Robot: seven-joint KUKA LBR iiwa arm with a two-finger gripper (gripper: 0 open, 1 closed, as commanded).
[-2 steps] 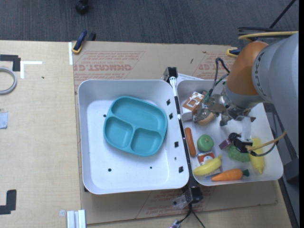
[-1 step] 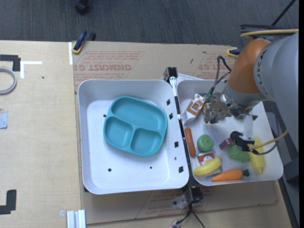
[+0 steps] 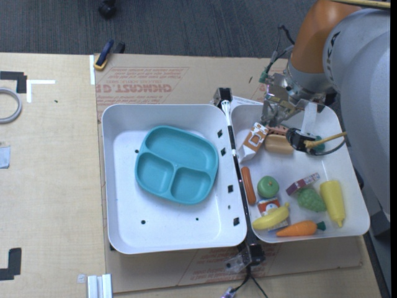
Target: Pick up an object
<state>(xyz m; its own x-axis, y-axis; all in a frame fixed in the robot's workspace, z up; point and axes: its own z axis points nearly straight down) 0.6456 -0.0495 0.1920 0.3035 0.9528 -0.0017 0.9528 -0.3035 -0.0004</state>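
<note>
Red printing runs across the cardboard sheet (image 3: 142,79) just beyond the left bin (image 3: 118,166), seen upside down and mirrored; its large line looks like "CHEMCAST GP", though the letters are too blurred to be sure, and the smaller lines above it cannot be read. More red print on the cardboard below that bin is illegible.

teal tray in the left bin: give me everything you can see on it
The teal tray is a rounded-corner divided plate, plastic by its look, with one large compartment and two smaller ones, all bare. It lies flat and right side up, turned at an angle, on the floor of the left bin, toward its middle. Nothing touches it but the bin floor.
</note>
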